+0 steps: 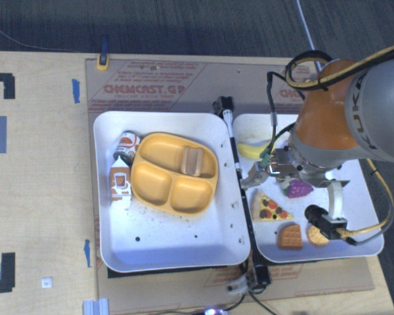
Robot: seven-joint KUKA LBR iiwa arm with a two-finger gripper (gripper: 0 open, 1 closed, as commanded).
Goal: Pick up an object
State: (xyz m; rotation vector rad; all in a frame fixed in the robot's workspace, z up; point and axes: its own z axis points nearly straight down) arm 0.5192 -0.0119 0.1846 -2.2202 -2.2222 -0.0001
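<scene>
Gripper [285, 176] low in right bin [374, 245], jaw state unclear; purple toy [298, 189], pizza slice [272, 209], banana [251, 151] crowding close.

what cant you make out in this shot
- Gripper: fingers sit under the wrist in the camera view; state unclear.
- Yellow item, right bin: partly covered by the arm.
- Small bottle, left bin: label too small to read, tucked against the yellow tray.

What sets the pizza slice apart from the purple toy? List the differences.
The pizza slice is a flat yellow wedge with red and dark toppings; the purple toy is rounded, lumpy and one colour. The pizza slice lies in the open; the purple toy sits partly under the arm. Both lie in the right bin.
</scene>
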